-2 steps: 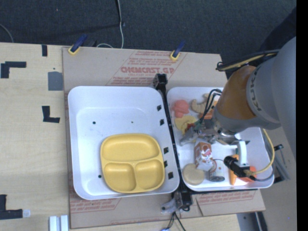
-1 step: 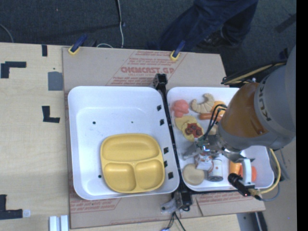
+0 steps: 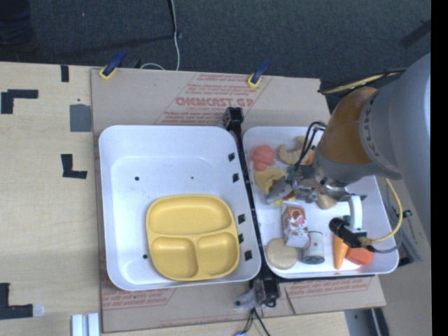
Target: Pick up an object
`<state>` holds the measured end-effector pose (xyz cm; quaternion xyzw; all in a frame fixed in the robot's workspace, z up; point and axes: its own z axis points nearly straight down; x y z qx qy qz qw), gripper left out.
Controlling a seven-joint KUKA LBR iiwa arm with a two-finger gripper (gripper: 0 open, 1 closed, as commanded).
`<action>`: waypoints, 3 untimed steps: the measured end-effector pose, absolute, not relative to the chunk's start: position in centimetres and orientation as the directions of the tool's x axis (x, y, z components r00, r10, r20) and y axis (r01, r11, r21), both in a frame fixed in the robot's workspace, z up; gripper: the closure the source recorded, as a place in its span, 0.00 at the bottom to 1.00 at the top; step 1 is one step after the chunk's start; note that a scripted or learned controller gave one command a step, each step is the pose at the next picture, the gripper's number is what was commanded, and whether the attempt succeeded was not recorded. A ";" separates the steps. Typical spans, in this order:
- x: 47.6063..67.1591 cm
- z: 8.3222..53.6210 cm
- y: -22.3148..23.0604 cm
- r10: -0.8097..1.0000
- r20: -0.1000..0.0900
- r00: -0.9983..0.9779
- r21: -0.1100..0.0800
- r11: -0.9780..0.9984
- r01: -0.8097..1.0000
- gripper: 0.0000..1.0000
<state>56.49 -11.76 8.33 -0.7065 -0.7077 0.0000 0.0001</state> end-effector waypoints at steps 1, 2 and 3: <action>50.8 8.4 -10.0 1.000 0.000 0.002 -0.001 -0.002 1.000 0.00; 50.9 9.2 -10.0 1.000 0.004 0.001 -0.007 -0.001 1.000 1.00; 56.7 18.7 -6.9 1.000 -0.001 -0.006 0.006 0.006 1.000 1.00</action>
